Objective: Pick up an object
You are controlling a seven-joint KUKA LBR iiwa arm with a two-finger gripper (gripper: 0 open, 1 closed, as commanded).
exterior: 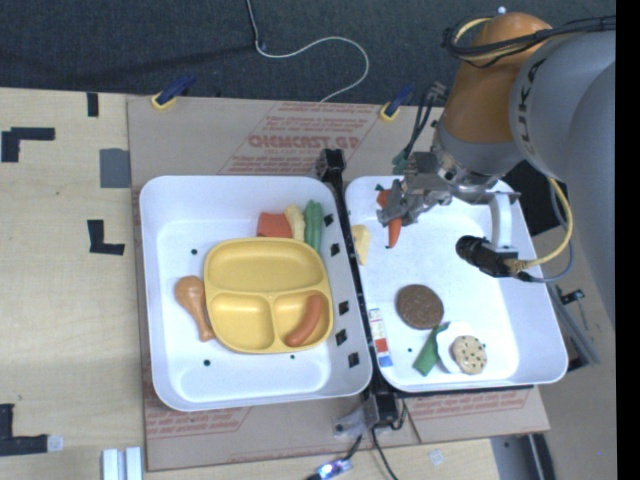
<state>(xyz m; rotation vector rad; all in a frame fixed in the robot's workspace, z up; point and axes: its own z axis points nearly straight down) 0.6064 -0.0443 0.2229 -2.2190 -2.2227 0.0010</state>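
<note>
Your end effector (398,211), upper centre-right of the frame, is grasping the small orange-red plastic carrot (394,231) by its top, dangling above the right white bin (520,353); light, stiff, slippery, so grip mid-body.

There are two white bins on the table: the left bin (165,268) and the right bin (530,338).

In the left bin there is one yellow plate (262,273) with three parts. One sausage (308,320) lies on it at 4 o'clock. One drumstick (193,303) sits at the plate's 9 o'clock. At its 12 o'clock are one red piece (273,225), one pale yellow piece (295,221) and one green piece (314,224).

In the right bin there is one brown patty (420,306), one cookie (468,354), one green leafy piece (431,351), one small orange carrot (394,232) and one small pale piece (360,240).
</note>
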